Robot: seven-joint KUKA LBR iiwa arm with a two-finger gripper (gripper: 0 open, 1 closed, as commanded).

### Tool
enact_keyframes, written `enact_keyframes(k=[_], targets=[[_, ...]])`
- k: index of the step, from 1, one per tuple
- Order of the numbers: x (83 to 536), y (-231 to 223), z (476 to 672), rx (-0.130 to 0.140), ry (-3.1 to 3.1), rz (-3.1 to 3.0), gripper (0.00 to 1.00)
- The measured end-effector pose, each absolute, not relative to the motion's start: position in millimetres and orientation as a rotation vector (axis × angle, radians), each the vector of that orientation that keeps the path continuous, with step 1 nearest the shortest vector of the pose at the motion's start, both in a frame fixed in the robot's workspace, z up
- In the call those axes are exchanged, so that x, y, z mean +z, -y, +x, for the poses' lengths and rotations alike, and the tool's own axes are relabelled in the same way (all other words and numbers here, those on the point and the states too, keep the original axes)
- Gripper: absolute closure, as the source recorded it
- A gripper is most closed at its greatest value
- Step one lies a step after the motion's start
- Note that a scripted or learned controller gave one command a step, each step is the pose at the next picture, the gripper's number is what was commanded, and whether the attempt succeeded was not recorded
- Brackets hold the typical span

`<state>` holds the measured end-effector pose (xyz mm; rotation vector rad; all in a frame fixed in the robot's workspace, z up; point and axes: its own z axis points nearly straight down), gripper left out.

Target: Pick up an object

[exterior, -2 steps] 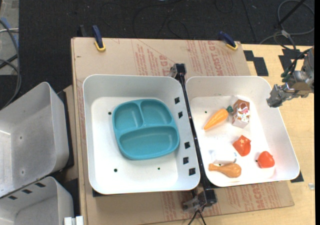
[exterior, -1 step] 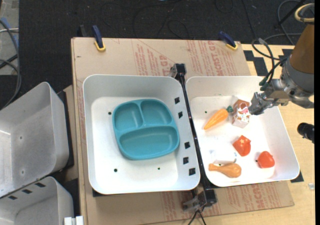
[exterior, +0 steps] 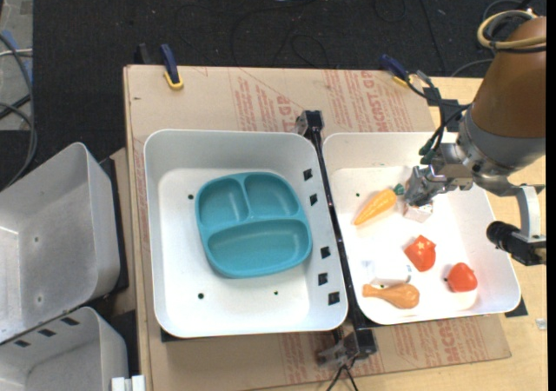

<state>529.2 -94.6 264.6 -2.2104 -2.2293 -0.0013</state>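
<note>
The left white plastic bin (exterior: 165,233) holds a teal sectioned plate (exterior: 253,224). The right bin (exterior: 499,289) holds an orange carrot (exterior: 375,206), beside the gripper (exterior: 419,189); whether its jaws are parted, I cannot tell.

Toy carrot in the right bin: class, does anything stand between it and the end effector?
Nothing visible does. The end effector sits right beside the toy carrot's green-topped end, with bare floor of the right bin around them. The other toys lie nearer the camera, out of the way.

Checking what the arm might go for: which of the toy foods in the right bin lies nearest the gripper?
The orange carrot, just left of the gripper. The two red pieces and the chicken leg lie farther toward the bin's front.
</note>
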Motion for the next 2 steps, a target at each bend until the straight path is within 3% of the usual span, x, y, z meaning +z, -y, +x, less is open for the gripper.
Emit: enact_keyframes(k=[1, 2], targets=[[264.4, 42.9, 530.5, -0.001, 2.23, -2.21, 1.0], [263.5, -5.3, 519.0, 0.0, 2.229, -2.21, 1.0]])
